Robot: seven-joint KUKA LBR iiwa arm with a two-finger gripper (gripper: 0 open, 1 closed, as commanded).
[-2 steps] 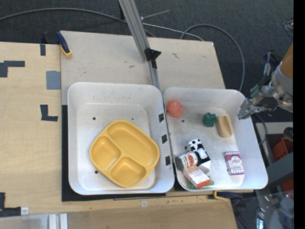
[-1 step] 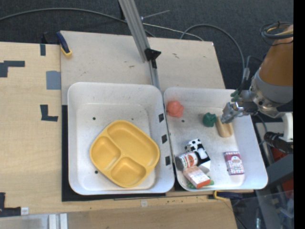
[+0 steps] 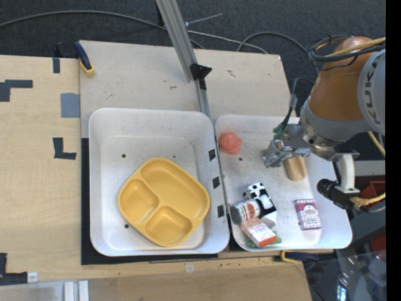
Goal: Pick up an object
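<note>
Jaws state unclear, above right bin (image 3: 341, 234); one pink ball (image 3: 230, 142), one yellow tray (image 3: 164, 200), two bins.

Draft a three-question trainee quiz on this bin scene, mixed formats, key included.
1. True or false: the yellow three-compartment plastic tray lies in the right white bin.
2. Which object lies nearest the divider between the bins? A) round pink ball B) tan cylinder C) small pink-and-white carton
3. Fill in: the end effector is above the ___ bin.

Key: 1 false, it lies in the left white bin; 2 A; 3 right.
</note>
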